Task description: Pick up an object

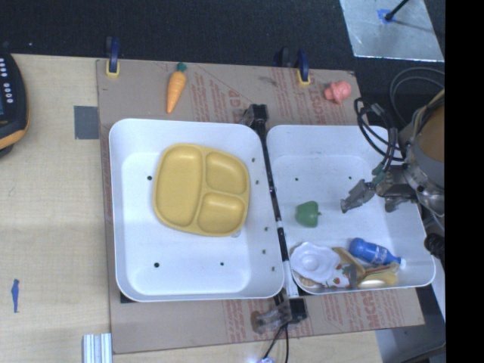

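The gripper [372, 197] is seen over the right bin [325, 146], its fingers spread apart with nothing between them. A blue bottle [372, 252] is laid flat near the bin's front right corner, its long axis running left-right and tilted slightly, cap end toward the right. A green pepper [307, 214] is set well apart to its left.

A light wooden bench [45, 225] fills the left of the frame. A dark carpet floor [227, 13] runs along the top.

The arm [427, 146] was cut off at three o'clock; whether its claw [376, 195] held anything was unclear. A dark device [10, 100] at nine o'clock was cropped.
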Motion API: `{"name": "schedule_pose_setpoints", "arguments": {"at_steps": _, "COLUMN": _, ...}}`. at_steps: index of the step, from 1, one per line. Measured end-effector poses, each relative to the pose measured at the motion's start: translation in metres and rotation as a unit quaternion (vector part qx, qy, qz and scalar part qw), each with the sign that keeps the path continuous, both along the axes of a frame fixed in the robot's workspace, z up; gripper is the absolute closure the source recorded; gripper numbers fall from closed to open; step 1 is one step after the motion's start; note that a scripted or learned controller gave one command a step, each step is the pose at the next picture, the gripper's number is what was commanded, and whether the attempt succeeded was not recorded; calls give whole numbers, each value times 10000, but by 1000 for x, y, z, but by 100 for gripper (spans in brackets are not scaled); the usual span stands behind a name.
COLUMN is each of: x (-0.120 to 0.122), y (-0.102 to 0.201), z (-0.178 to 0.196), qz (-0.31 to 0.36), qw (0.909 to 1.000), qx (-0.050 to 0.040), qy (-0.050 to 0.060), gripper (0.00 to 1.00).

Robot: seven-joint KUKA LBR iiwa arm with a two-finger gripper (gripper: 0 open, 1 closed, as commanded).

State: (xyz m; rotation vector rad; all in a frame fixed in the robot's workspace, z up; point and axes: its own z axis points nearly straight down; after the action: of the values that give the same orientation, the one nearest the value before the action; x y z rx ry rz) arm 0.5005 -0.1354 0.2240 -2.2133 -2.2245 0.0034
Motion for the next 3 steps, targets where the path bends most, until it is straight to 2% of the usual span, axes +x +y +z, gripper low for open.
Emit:
{"name": "schedule_pose_setpoints", "arguments": {"at_steps": 1, "x": -27, "y": 2, "z": -78, "qz": -7, "qw": 10000, "qx": 8, "qy": 38, "gripper": 0}}
{"name": "schedule_pose_setpoints", "arguments": {"at_steps": 2, "x": -25, "y": -17, "z": -135, "qz": -1, "qw": 10000, "qx": -2, "qy": -1, "gripper": 0}}
{"name": "schedule_pose_setpoints", "arguments": {"at_steps": 3, "x": -24, "y": -81, "z": -73, "qz": -32, "qw": 10000, "qx": -29, "qy": -36, "gripper": 0}}
